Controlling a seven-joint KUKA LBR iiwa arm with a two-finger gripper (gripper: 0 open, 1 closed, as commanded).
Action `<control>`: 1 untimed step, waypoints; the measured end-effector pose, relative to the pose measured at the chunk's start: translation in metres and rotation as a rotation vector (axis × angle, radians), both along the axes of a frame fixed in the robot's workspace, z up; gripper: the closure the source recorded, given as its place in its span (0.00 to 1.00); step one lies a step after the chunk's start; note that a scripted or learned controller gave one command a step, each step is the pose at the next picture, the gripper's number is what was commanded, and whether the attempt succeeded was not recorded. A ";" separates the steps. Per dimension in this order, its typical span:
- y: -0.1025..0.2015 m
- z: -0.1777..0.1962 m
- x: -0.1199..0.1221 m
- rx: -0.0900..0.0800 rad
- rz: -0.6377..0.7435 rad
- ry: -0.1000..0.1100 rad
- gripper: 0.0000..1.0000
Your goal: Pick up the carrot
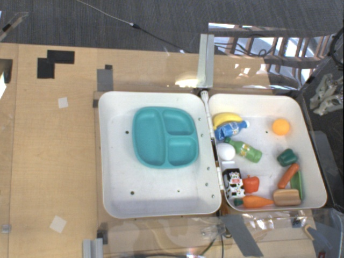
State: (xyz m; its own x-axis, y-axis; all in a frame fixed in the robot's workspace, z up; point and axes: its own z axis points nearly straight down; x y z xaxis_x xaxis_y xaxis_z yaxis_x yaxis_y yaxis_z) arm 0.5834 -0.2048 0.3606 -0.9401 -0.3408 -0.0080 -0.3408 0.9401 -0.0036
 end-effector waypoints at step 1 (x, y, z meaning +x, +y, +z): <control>0.001 0.103 0.038 -0.007 0.325 -0.009 1.00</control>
